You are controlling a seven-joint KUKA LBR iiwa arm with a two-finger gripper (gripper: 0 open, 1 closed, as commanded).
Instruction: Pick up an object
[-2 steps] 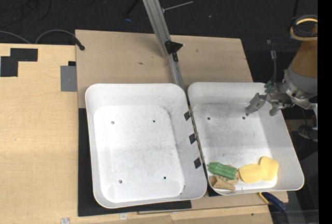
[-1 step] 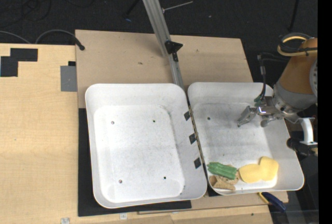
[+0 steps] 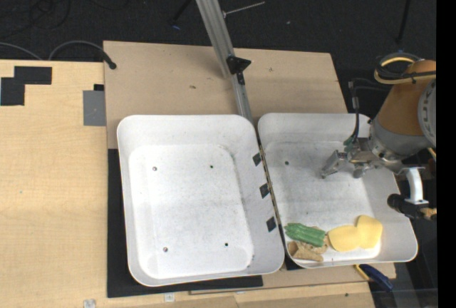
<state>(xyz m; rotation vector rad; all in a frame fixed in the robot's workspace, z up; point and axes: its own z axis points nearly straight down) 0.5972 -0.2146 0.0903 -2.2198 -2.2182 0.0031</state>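
Note:
Along the right bin's [image 3: 313, 135] front edge lie three things: a green object [image 3: 306, 233], a yellow object [image 3: 356, 235] to its right, and a small tan piece [image 3: 308, 251] just below the green one. My gripper [image 3: 339, 172] hangs over the middle right of that bin, well behind these objects and apart from them. It stands open with nothing between its fingers. The grey arm with its orange band [image 3: 406, 103] comes in from the right.
The left bin [image 3: 142, 135] sits beside the right one, joined by black clips [image 3: 263, 189]. A slanted metal rail [image 3: 214, 21] rises behind the bins. Wooden bench surface lies to the left and behind.

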